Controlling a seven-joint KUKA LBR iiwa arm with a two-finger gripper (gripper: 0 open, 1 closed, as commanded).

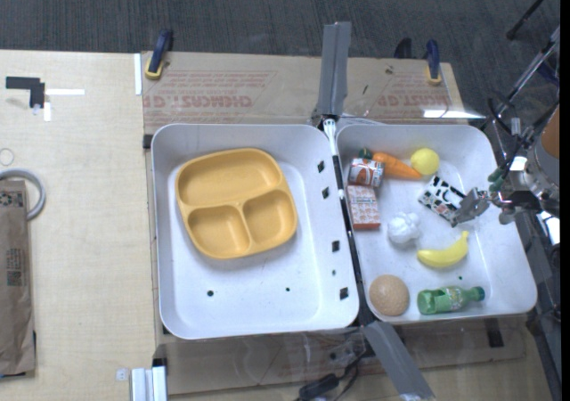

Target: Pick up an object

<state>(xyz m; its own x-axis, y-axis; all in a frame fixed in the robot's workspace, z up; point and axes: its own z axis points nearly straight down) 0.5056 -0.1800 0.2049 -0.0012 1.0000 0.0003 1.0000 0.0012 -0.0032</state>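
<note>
The right bin (512, 257) holds several objects. A black-and-white patterned carton (439, 195) lies in its middle right, with a banana (445, 252) just below it. A lemon (426, 160) and a carrot (397, 167) sit near the back. A small red can (364, 172) and a red packet (362, 208) lie along the left wall. A white crumpled lump (403, 228), a tan ball (389, 295) and a green bottle (451, 298) fill the front. My gripper (471, 209) reaches in from the right, low over the bin, right beside the carton and above the banana's tip.
The left bin (178, 301) carries a yellow divided plate (236, 201). A grey divider bar (335, 69) runs up from between the bins. Blue clamps (160, 52) pin cardboard behind them. A brown paper bag (13, 274) lies at the far left.
</note>
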